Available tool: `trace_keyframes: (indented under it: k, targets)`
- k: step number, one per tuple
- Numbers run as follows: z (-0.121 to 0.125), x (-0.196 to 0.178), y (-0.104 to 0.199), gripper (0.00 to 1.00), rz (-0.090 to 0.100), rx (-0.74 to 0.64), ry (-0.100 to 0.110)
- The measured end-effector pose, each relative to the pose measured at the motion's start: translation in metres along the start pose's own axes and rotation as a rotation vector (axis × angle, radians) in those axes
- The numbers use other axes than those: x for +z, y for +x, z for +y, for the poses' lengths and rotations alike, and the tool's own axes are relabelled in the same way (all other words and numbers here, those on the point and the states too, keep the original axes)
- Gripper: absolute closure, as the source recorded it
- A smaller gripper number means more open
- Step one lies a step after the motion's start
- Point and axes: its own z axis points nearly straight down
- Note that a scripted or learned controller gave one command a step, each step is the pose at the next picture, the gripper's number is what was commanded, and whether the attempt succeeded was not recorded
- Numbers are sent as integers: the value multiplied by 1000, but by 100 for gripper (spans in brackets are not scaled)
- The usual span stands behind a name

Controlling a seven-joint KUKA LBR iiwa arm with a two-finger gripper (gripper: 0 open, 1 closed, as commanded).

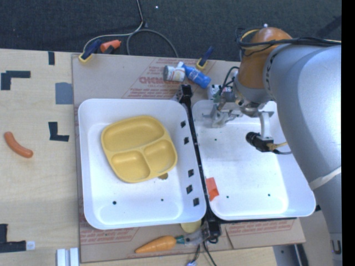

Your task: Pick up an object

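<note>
Since the yellow divided plate [140, 147] lies flat in the left bin [89, 204], my pincer [217, 114] hangs over the right bin's [299, 204] far corner; its state I cannot tell.

Yellow divided plate [140, 147] sits in the left bin [91, 204]. Gripper [217, 114] hangs over the right bin [249, 198], upper part of frame.

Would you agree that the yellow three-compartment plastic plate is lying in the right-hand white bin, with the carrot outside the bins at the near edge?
Not quite: the camera view shows the yellow three-compartment plastic plate lying in the left-hand white bin, not the right-hand one. The carrot does lie outside the bins at the near edge.
</note>
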Motion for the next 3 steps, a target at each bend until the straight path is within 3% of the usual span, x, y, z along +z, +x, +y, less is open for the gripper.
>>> trace_keyframes:
  k: [1, 2, 3]
  targets:
    - [0, 1, 0, 0, 0, 0, 1]
    - [0, -9, 0, 100, -1, -1, 1]
    - [0, -9, 0, 0, -2, -1, 1]
